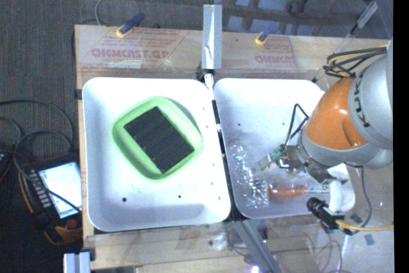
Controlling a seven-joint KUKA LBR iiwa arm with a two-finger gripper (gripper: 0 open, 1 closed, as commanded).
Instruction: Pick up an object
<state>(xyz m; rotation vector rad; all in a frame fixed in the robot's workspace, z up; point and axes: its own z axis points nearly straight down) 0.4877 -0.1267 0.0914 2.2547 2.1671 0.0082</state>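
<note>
Claw (pixel 276 162) of the grey arm sits low in the right bin (pixel 268 99), near that bin's lower right part, with the orange band (pixel 332 121) just to its right and above it. Whether it is wide, narrow or holding anything cannot be told, since the wrist covers most of it and the metal parts are small and blurred.

Just left of the claw lies a clear plastic bottle (pixel 246 176), crinkled and lying on the bin floor, running down towards the bin's near wall. Just below the claw, and slightly right, lies a small orange-red object (pixel 287 190), long and thin; what it is cannot be made out.

Well to the left of the claw, in the left bin (pixel 102 201), rests a green tray (pixel 124 124) holding a dark ribbed slab (pixel 158 139), set at a slant.
</note>
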